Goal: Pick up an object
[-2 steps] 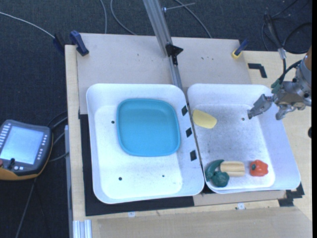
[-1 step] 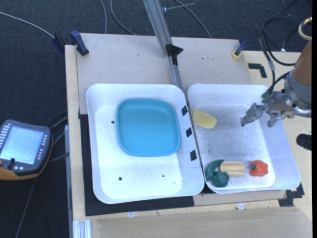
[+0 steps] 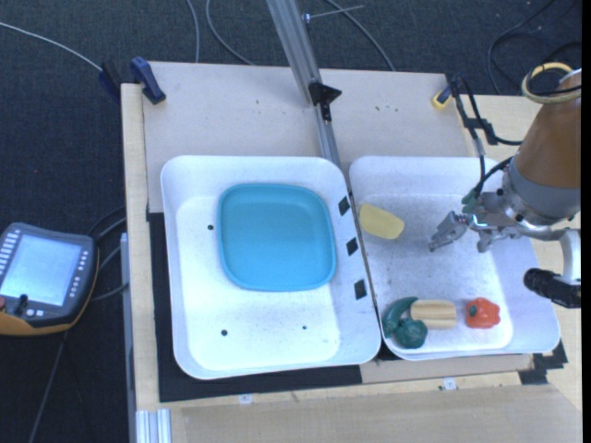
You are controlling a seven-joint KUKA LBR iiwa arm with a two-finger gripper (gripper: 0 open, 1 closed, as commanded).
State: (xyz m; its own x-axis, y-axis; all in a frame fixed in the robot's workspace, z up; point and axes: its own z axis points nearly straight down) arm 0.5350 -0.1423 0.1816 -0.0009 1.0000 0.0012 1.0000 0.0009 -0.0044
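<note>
Right of frame, the gripper (image 3: 459, 231) hovers in the right bin (image 3: 406, 178), its grasp unreadable, beside a yellow piece (image 3: 381, 221). Toy vegetables (image 3: 441, 317) line the bin's lower edge, reachable.

1. You get bright, even light from overhead — the two white bins (image 3: 277, 358) look nearly washed out.
2. Shadows are faint and short; see the soft one under the blue plate (image 3: 277, 236).
3. The frame is soft and low-resolution — small items at the right bin's front edge blur.
</note>
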